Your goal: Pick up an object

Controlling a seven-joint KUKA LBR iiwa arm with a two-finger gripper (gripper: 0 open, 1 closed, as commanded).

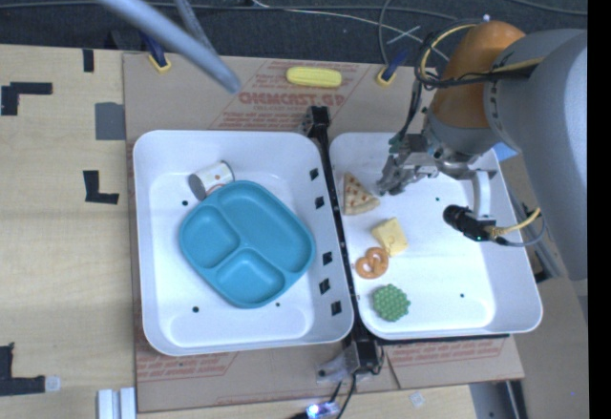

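Hovering hand (pixel 389 180) beside pizza slice (pixel 357 195)

The robot's thick, rounded arm (pixel 558 121) has a smooth pale grey shell, with a glossy orange band (pixel 473 73) wrapped around it above the wrist. Thin dark cables (pixel 420 54) loop loosely around the orange section and trail down beside it. Below sits a grey metal two-finger gripper (pixel 393 180), and a small black fitting (pixel 468 219) with a yellowish lead juts out nearby.
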